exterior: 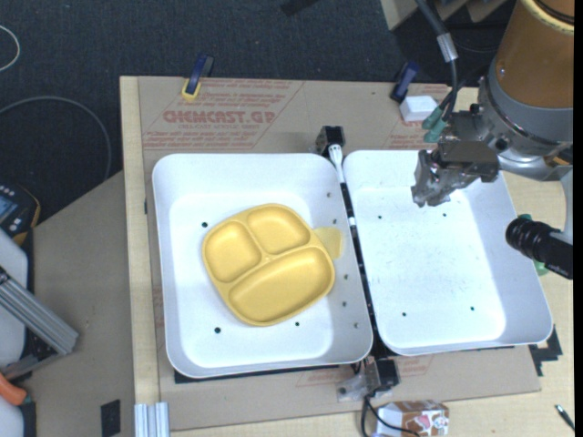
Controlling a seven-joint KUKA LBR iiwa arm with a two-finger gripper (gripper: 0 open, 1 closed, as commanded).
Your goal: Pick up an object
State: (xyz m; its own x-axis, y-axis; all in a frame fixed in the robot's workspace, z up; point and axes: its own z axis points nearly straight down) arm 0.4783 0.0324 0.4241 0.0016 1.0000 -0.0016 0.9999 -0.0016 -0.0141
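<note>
Yellow divided plate (267, 264) sits in the left bin (173, 189), roughly centred, its small tab pointing to 3 o'clock toward the divider between bins. Jaws (430, 194) hang over the right bin (492, 326), up at its 11 o'clock corner, well apart from the plate; nothing visible between them. Can't tell if they're open or closed, too dark and small.

Risks: descending here grabs bare bin floor. The plate is wide, shallow and smooth, so a top-down pinch on the body probably slips. Rim or compartment ridge is the likely grip. Crossing over, the bin walls could snag.
</note>
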